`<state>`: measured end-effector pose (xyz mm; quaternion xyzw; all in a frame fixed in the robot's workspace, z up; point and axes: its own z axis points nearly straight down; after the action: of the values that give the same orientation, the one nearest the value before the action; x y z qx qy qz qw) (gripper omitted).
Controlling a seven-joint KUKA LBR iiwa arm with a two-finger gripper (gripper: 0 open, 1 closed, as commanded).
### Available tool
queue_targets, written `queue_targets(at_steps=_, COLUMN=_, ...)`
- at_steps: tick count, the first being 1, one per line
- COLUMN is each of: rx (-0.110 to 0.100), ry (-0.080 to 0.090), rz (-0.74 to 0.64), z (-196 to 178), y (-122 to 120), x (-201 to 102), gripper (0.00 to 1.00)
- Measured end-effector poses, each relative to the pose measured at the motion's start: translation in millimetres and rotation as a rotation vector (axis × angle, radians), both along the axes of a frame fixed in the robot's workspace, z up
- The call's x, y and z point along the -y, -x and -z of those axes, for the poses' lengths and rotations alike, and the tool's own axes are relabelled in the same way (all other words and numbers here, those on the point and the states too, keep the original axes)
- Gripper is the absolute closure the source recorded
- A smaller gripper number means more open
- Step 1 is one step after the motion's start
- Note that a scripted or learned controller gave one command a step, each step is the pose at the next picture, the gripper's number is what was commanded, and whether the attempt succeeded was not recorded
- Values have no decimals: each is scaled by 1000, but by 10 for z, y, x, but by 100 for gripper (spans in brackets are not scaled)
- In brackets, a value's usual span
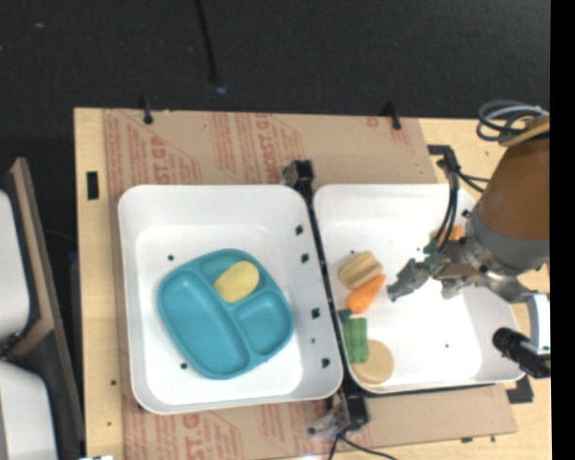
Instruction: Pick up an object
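In the right bin (441,204) several food items lie along its left side: a tan bread roll (359,267), an orange carrot (363,297), a green piece (354,337) and a round tan cookie (374,363). My gripper (403,283) hangs over the bin's middle, just right of the carrot and the roll, pointing left towards them. Nothing shows between its dark fingers. The left bin (144,218) holds a blue divided plate (224,312) with a yellow piece (237,281) in its upper compartment.
The grey arm with its orange band (517,195) covers the right bin's right side. A black clamp (299,173) sits at the top of the divider between the bins. Cables (508,118) loop at the upper right. Bare bin floor lies below the gripper.
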<state>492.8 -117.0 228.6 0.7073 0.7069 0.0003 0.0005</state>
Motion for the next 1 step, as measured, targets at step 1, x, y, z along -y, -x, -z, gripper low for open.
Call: queue_targets(at_steps=1, rx=-3, ry=0, rz=-2, z=726, y=-791, x=-111, gripper=0)
